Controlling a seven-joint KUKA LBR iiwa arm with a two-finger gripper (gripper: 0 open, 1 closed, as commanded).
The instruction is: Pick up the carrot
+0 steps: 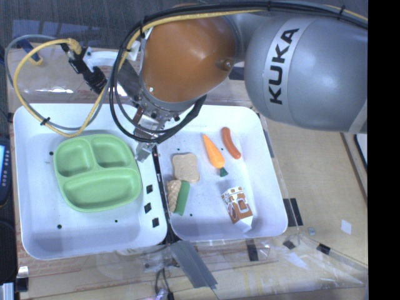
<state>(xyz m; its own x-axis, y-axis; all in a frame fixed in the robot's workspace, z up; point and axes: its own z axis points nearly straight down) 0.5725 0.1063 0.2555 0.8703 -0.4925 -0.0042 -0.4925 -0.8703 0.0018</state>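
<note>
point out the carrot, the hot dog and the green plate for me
carrot (213,152), camera view, on its orange body.
hot dog (230,142), camera view, on its middle.
green plate (97,192), camera view, on its large compartment.

My grey shell (306,55) and orange band (184,55) look like smooth, glossy plastic. The green divided plate (97,172) is matt plastic; both white bins (37,230) are smooth; the carrot (214,153) looks faintly shiny.
</note>
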